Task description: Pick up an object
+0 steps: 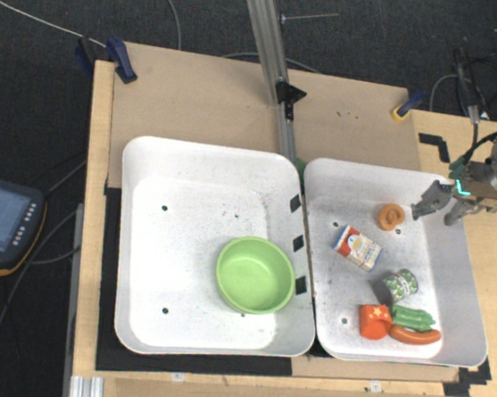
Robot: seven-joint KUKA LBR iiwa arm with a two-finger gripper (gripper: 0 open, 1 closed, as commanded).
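Tool (441, 206) fingers spread apart, holding nothing, orange ring (391, 217) just left of it

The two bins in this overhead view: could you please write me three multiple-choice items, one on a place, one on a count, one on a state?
1. Where does the green bowl sit?
A. left bin
B. right bin
C. bare bench

2. How many objects lie in the right bin?
A. two
B. five
C. eight

3. How does the tool stand?
A. clamped on the bowl
B. holding nothing, over the right bin's far right corner
C. resting in the left bin

A: the bowl rests in the left bin.
B: ring, carton, can, red piece, green-and-red piece.
B: nothing sits between its fingers.
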